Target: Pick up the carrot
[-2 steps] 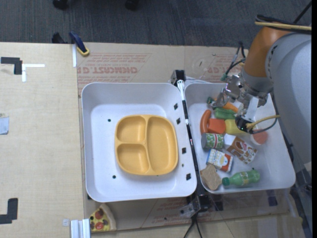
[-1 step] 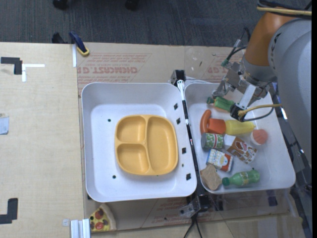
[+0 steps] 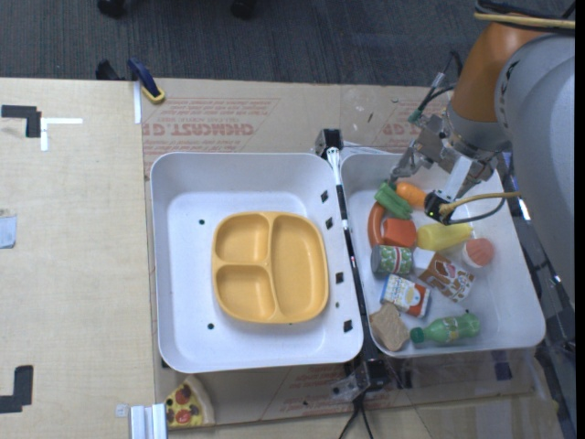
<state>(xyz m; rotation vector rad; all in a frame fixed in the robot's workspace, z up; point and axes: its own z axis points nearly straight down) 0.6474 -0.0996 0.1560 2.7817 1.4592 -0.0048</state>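
Note:
The carrot (image 3: 409, 193), a short orange piece with a green leafy end pointing left, lies near the far edge of the right bin (image 3: 526, 286). My gripper (image 3: 428, 165) hangs just above and slightly right of the carrot, at the bin's far side. Nothing shows between gripper and carrot that tells of a hold.
Packed around the carrot are a red can (image 3: 398, 233), a green can (image 3: 393, 261), a yellow fruit (image 3: 443, 236), a juice box (image 3: 405, 294), a bread slice (image 3: 390, 327) and a green bottle (image 3: 445, 330). The left bin (image 3: 174, 245) holds a yellow divided plate (image 3: 271, 266).

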